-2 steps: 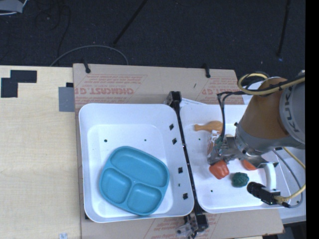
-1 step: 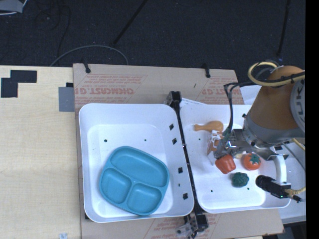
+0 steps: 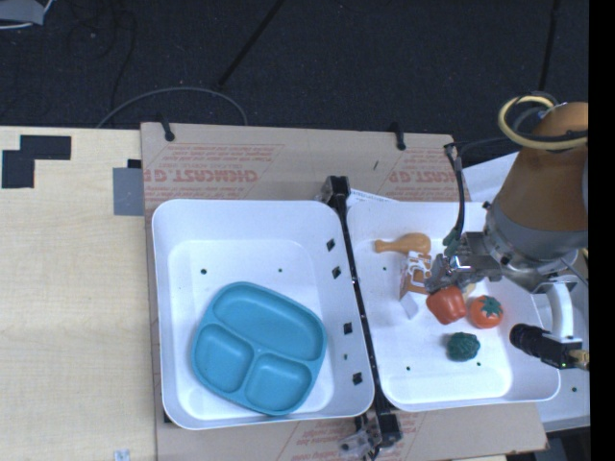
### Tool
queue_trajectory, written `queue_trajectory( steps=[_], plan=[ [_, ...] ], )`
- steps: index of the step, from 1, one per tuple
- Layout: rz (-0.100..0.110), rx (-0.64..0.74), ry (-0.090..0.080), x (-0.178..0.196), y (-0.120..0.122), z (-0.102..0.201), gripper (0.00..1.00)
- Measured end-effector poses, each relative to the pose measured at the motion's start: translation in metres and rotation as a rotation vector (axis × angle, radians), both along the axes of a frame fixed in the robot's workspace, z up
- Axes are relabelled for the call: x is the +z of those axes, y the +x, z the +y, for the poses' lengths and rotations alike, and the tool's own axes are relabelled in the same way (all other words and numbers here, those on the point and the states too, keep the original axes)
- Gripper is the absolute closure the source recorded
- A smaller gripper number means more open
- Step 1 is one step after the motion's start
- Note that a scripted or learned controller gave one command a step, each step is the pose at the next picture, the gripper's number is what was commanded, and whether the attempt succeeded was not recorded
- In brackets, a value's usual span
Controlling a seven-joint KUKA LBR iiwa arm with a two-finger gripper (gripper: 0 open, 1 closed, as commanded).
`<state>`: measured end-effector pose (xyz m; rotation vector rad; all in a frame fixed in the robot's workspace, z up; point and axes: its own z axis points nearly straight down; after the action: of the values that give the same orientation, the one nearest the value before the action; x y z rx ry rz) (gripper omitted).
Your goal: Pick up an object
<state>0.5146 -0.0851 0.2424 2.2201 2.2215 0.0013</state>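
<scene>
So from my feed, the left bin [image 3: 173, 257] holds a blue tray [image 3: 258, 348]. Right bin [image 3: 480, 392]: arm [image 3: 543, 195], gripper [image 3: 444, 275] above a red pepper [image 3: 446, 304], can't tell its state. Tomato [image 3: 485, 311] just beside the pepper, green thing [image 3: 463, 346] below it.

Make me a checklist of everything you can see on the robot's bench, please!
Surface: pale wooden bench bearing two shallow white bins, left bin and right bin.
Job's things: red pepper-shaped toy, orange-red tomato-shaped toy, dark green lumpy toy, tan drumstick-shaped toy, small white-and-orange packet, all in the right bin.
Clutter: blue three-compartment plastic plate in the left bin.
Grippers: tool low above the red pepper-shaped toy; grip cannot be told.
Cables: black cables on the dark floor.
Surroundings: brown cardboard sheet under the bins.
</scene>
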Motion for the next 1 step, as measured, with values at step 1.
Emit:
queue_trajectory(
  steps=[1],
  plan=[
    [0.005, 0.004, 0.002, 0.004, -0.0071, 0.0575, 1.0]
  ],
)
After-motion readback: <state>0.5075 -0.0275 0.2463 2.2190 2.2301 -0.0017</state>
